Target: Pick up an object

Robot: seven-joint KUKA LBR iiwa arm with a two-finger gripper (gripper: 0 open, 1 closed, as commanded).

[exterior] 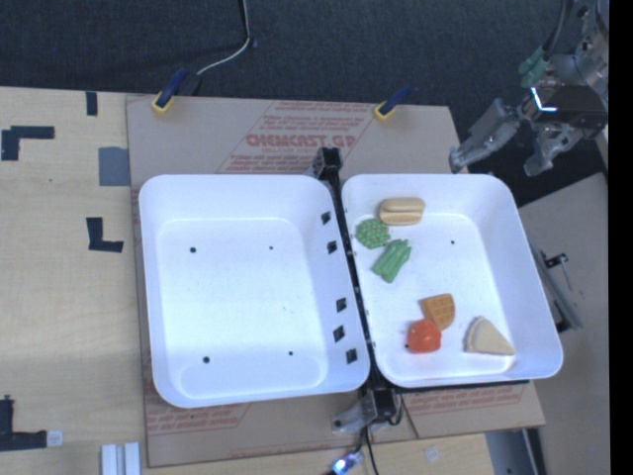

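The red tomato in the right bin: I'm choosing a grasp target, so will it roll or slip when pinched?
The red tomato looks round and smooth, so it may well roll if nudged and slip from a pinch. It looks like a small toy, so probably light. The orange piece close beside it could crowd the hand.

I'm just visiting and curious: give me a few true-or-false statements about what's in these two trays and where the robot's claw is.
1. All the toy foods lie in the right bin. True.
2. The gripper is holding the red tomato. False: it hangs apart above the bin's far right corner, holding nothing.
3. The bread roll lies beside the green pieces. True.
4. The cheese wedge sits in the left bin. False: right bin, near corner.
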